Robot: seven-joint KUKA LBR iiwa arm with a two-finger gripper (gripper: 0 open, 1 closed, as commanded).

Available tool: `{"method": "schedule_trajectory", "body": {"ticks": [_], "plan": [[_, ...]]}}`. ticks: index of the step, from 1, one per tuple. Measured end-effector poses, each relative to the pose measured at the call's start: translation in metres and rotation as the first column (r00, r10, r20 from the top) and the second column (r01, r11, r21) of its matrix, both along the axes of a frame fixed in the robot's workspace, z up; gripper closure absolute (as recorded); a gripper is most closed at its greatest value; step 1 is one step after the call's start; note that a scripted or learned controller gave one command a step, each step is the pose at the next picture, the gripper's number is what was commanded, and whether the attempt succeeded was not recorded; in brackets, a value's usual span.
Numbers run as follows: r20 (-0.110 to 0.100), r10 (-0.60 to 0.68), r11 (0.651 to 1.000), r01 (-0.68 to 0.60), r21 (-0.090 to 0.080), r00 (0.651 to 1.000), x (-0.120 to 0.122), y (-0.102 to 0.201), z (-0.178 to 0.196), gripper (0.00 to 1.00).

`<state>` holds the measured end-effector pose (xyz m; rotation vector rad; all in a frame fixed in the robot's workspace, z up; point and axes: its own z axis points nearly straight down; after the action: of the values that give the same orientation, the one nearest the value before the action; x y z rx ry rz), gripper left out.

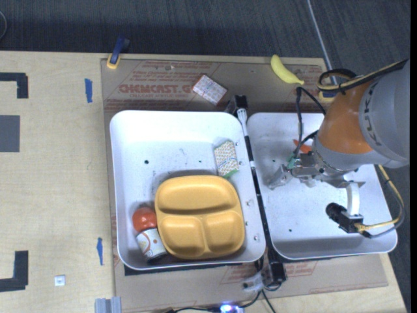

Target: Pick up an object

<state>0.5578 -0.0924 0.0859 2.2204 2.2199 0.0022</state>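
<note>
Objects for the picking all sit in the left bin [124,175], and none of them looks touched: a big yellow compartment tray [199,215] lies flat across the near half, a small orange-and-white bottle [147,232] is tucked against its left edge at the bin's near-left corner, and a little patterned packet [225,157] rests just beyond the tray near the bin's right wall. Over on the other side, the arm [365,126] reaches in from the right and hangs above the right bin [313,233], with the tool [287,173] down low near that bin's left wall, close to the divide between the two bins. Whether the tool is parted or closed cannot be told from this slanted look down; it is small and lost in cables and metal. Nothing can be made out at its tip, and the white floor beneath it looks bare of anything to take. So the judgement is that the pick is not done: no object is off the bin floor, and nothing shows in the tool. What is left is nearly the whole job, namely getting the tool over a target in the left bin, down onto it, closed around it, and up. Off the bins, a yellow banana-shaped piece [286,70] and a small card [208,89] lie on the table [52,175].
</note>
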Motion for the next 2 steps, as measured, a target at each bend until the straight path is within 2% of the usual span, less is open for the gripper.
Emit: {"method": "schedule_trajectory", "body": {"ticks": [1,2], "plan": [[0.001,0.001,1.000,-0.001,0.000,1.000,-0.014,0.000,0.000,0.00],[0.000,0.001,1.000,-0.001,0.000,1.000,0.028,-0.001,0.000,0.00]]}}
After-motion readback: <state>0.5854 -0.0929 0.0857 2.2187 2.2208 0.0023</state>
